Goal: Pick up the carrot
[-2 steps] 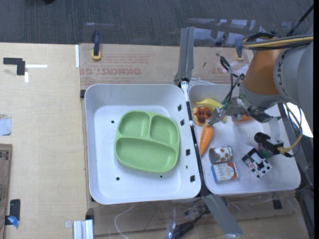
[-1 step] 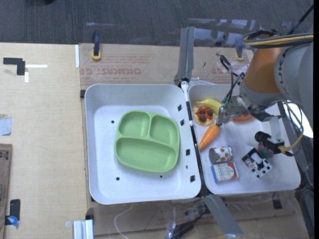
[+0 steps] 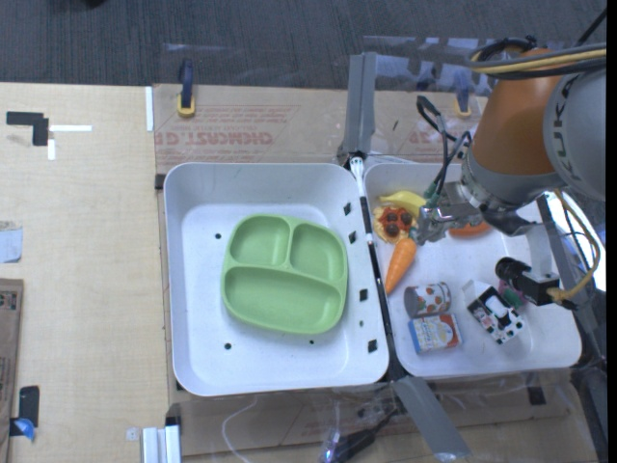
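The carrot [image 3: 399, 262] is orange and lies at a slant near the left wall of the right bin [image 3: 554, 353], with its thick end up and to the right. My gripper [image 3: 431, 222] hangs just above and to the right of that thick end, close to it. The grey wrist with its orange band [image 3: 516, 128] covers the bin's back right part. I see nothing lifted off the bin floor.
A yellow toy [image 3: 403, 201] and a red-and-dark toy [image 3: 392, 222] lie just behind the carrot, and an orange piece [image 3: 470, 228] peeks out under the wrist. A small can [image 3: 427, 299], a little box [image 3: 434, 332] and a black-and-white object [image 3: 496, 316] sit in front. A green divided plate [image 3: 285, 273] fills the left bin [image 3: 183, 287].
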`<state>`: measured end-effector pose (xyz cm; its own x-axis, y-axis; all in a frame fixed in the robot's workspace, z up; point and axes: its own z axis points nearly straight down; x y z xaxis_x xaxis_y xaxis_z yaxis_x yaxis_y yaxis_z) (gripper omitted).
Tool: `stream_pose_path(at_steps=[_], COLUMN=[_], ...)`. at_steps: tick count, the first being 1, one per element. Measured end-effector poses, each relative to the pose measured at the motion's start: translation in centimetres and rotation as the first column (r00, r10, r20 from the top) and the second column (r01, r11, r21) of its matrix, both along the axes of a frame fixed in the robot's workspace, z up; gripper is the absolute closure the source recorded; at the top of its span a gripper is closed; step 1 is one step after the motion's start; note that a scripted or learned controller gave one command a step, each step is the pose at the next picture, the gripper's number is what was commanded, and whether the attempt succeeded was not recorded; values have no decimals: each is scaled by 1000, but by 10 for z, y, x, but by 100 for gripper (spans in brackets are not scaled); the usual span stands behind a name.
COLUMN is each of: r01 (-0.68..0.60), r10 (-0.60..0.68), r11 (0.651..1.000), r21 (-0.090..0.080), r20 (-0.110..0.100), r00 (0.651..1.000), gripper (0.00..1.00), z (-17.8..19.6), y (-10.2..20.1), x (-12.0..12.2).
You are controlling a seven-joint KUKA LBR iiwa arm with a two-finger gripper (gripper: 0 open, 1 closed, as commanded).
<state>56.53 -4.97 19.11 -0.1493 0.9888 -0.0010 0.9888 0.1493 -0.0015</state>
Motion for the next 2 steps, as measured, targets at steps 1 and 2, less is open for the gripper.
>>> stream_pose_path(at_steps=[1, 2], r01=[-182, -217], r10=[182, 217], r11=[983, 976], r21=[1, 1], r20=[-2, -1], r00=[983, 976], gripper=[100, 100], z=[0, 0], y=[-5, 34], x=[-48, -88])
